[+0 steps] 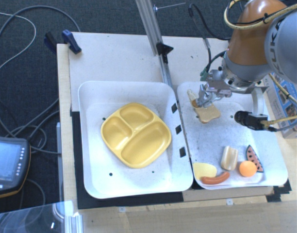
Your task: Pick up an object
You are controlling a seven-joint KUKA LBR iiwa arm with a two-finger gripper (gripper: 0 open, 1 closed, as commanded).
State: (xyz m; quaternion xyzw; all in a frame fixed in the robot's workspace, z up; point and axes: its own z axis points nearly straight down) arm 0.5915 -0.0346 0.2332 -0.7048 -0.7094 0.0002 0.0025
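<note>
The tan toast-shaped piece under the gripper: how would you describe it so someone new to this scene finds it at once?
Look at the right bin, upper left part, just below the gripper. The tan toast slice lies flat there, away from the toy foods clustered along the bin's near edge. It is flat and light brown with a bread outline, unlike the orange ball, red sausage and watermelon wedge.

A grey arm [287,30] with dark lettering is seen at two o'clock, ringed by a glossy orange band [253,30]. A yellow cable [234,8] and black cables are looped beside it, above a small metal gripper [205,97].
</note>
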